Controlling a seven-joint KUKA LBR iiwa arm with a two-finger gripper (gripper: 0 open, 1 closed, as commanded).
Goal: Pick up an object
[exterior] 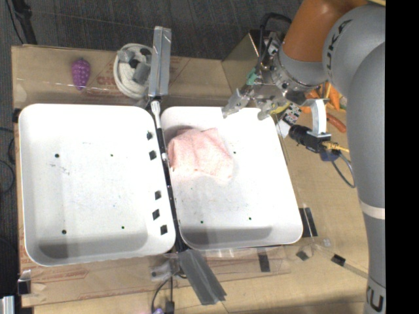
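Two white bins side by side; left bin [85, 182] bare inside; right bin [229, 208] holds a pink cloth [200, 154], bunched, lying in its upper left part beside the divider; gripper [247, 106] above the right bin's far rim, apart from the cloth, fingers spread, nothing between them; purple object [80, 72] and white roll [133, 69] on the bench beyond the left bin.

floor: dark grey carpet [196, 8] | bench: brown cardboard top [196, 77]
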